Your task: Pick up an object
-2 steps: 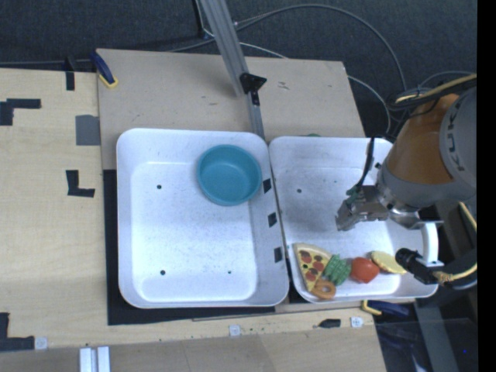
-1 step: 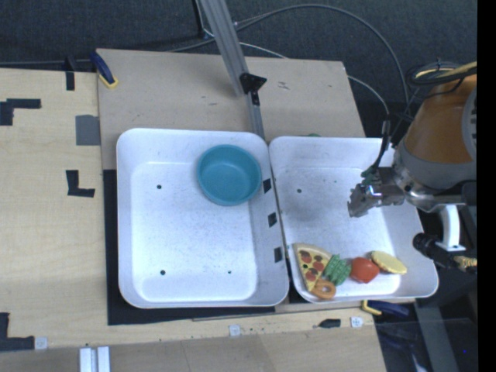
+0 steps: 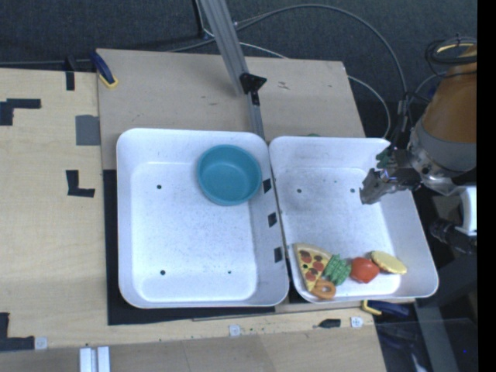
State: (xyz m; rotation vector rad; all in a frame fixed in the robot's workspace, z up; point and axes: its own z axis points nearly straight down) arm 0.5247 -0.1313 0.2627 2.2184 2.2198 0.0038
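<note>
Bench (image 3: 194, 76) of pale wood, bearing two shallow white bins side by side. Left white bin (image 3: 139, 231) holding a round blue plastic bowl (image 3: 229, 174), upright, near its far right corner. Right white bin (image 3: 325, 200) holding a small cluster of toy food along its near edge: a flat pizza-slice toy (image 3: 311, 264) with red dots, a small green piece (image 3: 337, 269) just beside it, a little orange ring (image 3: 324, 289) at the slice's near side, a red tomato-like toy (image 3: 364, 270), and a yellow oblong piece (image 3: 388, 262) furthest right, shape hard to make out. Grey arm with orange band (image 3: 453, 111) reaching in from the right, partly cut off at the frame's edge. Dark two-finger gripper (image 3: 375, 188) poised above the right bin's far right part, well apart from the toy cluster. Jaws too dark and blurred to read: cannot tell whether apart or together, nothing discernible between them. Slanted grey metal pole (image 3: 225, 37) crossing the upper bench, ending at the gap between the bins.
</note>
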